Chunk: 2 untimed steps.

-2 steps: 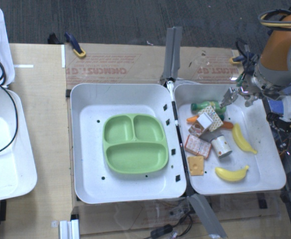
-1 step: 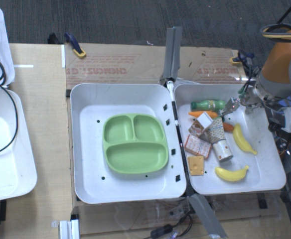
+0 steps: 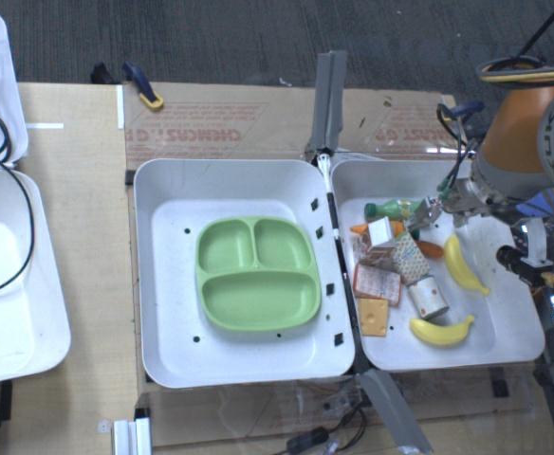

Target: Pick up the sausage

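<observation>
The sausage is being taken to be the short orange-red piece lying in the right bin, near the middle of its back half. This is a judgement, since most of it is being hidden by the patterned box. It is being judged light, smooth and rounded, probably stiff toy plastic, so it is likely to roll or slip if pinched near a tip. A hold across its middle, over the short width, is being advised.

Little of it is being left exposed. The patterned box is pressing against its left end, and a banana is lying just beside its right end, so the room for a straight descent is being narrowed on both sides. A small can is lying just in front of it.

The gripper is being held just behind the sausage, beside a green bottle. How far it is open cannot be told, and nothing is being seen in its hold.

Further off, a second banana is lying near the front wall. A green divided plate is sitting in the left bin on the desk.
</observation>
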Tool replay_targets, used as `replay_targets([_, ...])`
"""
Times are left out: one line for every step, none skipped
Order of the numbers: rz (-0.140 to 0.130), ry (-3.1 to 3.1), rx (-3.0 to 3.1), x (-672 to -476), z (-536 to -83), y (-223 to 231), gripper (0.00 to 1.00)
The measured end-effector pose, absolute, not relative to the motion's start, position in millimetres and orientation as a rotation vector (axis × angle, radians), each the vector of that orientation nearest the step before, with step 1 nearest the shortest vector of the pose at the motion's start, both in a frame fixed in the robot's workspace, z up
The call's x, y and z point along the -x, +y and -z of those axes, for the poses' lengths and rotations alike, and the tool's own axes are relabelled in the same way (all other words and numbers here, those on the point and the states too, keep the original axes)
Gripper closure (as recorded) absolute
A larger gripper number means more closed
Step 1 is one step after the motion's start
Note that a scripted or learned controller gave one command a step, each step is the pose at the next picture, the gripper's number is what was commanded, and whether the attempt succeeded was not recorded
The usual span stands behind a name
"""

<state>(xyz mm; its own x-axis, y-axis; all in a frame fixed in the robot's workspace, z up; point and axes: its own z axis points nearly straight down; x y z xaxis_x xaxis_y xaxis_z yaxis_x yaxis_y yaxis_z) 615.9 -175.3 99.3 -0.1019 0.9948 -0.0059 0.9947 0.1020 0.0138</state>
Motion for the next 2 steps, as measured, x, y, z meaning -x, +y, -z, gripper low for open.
replay_targets([0.0,2.365,-2.058,-581.1,-96.2,-148.6,0.0])
replay_targets([0.001,2.464,-1.948,-566.0,-91.8,-184.8,0.0])
